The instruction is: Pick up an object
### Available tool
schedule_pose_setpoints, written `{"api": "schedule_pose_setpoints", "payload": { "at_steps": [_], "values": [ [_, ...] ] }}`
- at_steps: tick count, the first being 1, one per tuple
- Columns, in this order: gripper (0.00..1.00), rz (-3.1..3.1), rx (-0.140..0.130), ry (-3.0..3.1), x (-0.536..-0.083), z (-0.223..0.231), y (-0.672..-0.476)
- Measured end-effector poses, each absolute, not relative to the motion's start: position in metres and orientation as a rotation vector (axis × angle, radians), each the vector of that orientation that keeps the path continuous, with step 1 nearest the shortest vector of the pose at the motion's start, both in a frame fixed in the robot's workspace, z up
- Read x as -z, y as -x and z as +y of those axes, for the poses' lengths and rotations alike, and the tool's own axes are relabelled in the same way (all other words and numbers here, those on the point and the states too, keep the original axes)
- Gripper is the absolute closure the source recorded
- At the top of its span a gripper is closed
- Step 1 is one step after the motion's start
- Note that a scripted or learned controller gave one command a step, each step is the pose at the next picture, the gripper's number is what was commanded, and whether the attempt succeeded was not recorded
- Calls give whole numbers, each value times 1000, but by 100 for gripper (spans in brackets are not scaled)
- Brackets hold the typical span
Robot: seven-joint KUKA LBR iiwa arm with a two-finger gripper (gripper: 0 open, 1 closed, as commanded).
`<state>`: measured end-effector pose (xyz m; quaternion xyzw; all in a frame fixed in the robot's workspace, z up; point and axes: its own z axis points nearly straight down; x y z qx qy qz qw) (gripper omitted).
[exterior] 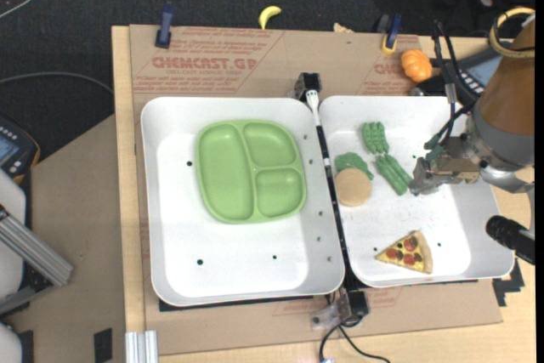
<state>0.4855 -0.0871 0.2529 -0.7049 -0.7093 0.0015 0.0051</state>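
while the arm point(510, 110) reaches in from the right over the right bin point(476, 255), its gripper point(422, 183) hangs low just beside the lower end of a green toy asparagus bundle point(385, 157). that bundle lies flat in the upper middle of the right bin, its long axis running on a slant from upper left to lower right, with the bushy tips toward the top of the bin and the straight stalk ends toward the gripper. whether the fingers are wide or narrow cannot be told from this slant, and nothing can be seen between them; whether they touch the stalk ends is also unclear. left of the stalks a green leafy toy point(351, 162) sits against a round tan burger bun point(354, 188), both near the bin's left wall. a toy pizza slice point(407, 252) lies near the lower edge of the same bin, its point toward the left. the left bin point(170, 268) bears a green divided plate point(251, 171) with three compartments. a small orange toy point(416, 65) and a yellow banana point(269, 14) rest on the cardboard beyond the bins.
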Motion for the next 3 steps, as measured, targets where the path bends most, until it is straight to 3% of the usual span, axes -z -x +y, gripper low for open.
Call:
{"api": "schedule_pose_setpoints", "payload": {
  "at_steps": [1,2,3],
  "values": [
    [100,-2234,8,2211,-297,5,-480],
    [100,-2229,14,2228,-389,-16,-480],
    [100,-2231,10,2217,-423,42,-480]
  ]
}}
